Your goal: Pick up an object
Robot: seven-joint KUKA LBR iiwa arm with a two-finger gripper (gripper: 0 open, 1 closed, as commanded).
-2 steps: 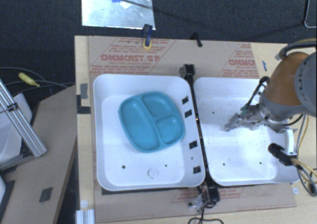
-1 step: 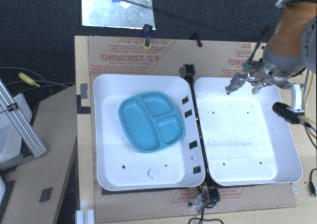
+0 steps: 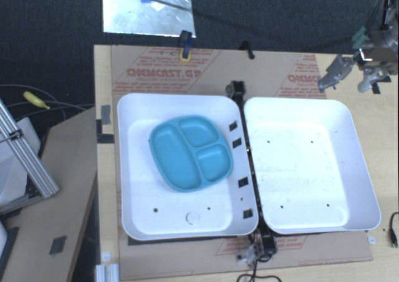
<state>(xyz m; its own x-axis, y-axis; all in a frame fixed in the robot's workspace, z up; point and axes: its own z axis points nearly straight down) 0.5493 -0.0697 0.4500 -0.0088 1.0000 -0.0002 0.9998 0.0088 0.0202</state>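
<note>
While the gripper hangs at two o'clock, beyond the far right corner of the right bin, its two fingers spread wide with nothing between them, a blue divided plate lies flat in the left bin, toward nine o'clock, well apart from the gripper.
</note>
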